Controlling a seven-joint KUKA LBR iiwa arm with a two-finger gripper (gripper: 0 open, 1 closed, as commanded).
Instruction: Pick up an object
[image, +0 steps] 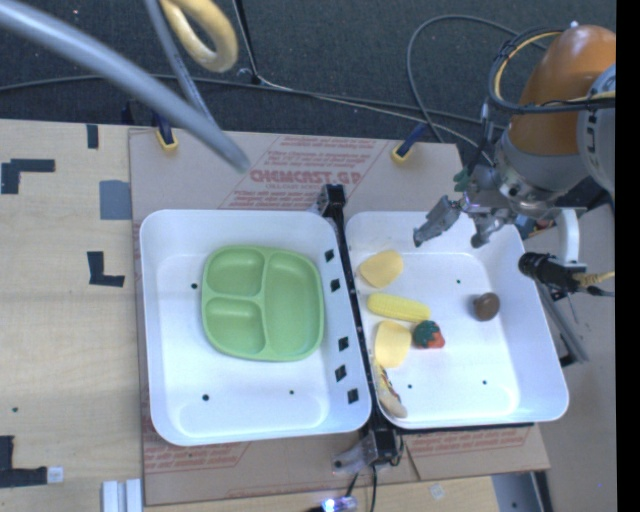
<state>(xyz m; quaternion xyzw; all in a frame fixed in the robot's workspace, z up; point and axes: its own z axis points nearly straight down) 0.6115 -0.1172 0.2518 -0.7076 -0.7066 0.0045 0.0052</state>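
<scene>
My gripper (458, 229) hangs open above the far edge of the right bin (520, 395), its two grey fingers spread with nothing between them. Below it in that bin lie a pale yellow round piece (381, 268), a yellow corn cob (398, 307), a second yellow piece (392, 344), a small red and green fruit (430, 335) and a small brown ball (486, 306). A tan and white item (391, 400) rests against the bin's near left wall.
The left bin (170, 400) holds a green divided plate (264, 303). A black divider with clips runs between the bins. Cables trail over the dark floor behind the bench, and a grey pole crosses the upper left.
</scene>
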